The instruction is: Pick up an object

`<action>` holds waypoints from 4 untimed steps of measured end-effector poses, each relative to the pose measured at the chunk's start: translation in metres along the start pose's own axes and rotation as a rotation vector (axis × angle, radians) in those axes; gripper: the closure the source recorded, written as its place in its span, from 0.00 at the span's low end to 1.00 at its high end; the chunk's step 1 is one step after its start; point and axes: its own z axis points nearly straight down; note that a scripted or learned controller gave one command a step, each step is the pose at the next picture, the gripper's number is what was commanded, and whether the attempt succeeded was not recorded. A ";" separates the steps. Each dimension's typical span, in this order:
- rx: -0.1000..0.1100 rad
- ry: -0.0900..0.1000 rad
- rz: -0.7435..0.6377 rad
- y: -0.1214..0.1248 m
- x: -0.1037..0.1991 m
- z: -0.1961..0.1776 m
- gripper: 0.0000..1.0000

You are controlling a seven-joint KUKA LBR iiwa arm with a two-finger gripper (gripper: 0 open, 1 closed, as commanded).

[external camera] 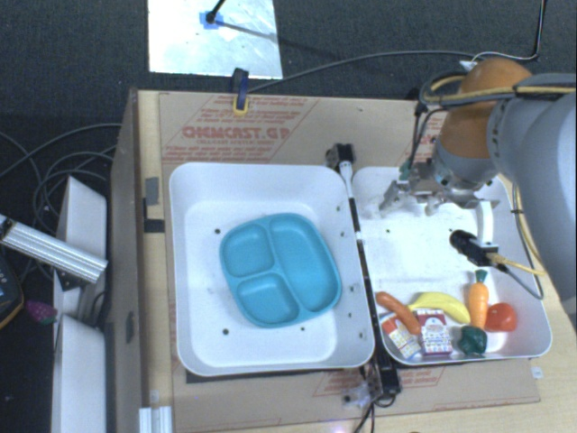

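Note:
My gripper (410, 203) hangs over the far end of the right bin (407, 253), open, with nothing between its fingers. The loose objects lie at that bin's near end, well apart from the gripper. They are an orange sausage-shaped piece (398, 311), a yellow banana (442, 305), an orange carrot (478, 300), a red tomato (501, 317), a green pepper (471, 339) and a small printed box (435, 334).
The left bin (203, 206) holds a blue divided plate (279, 269). A black clip (341, 156) sits at the far end of the rim between the two bins. The grey arm covers the right bin's far right corner.

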 end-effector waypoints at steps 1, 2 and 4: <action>-0.004 0.000 -0.002 0.001 0.000 -0.012 1.00; -0.007 0.000 -0.004 0.002 0.000 -0.023 1.00; -0.012 0.001 -0.006 0.004 0.000 -0.044 1.00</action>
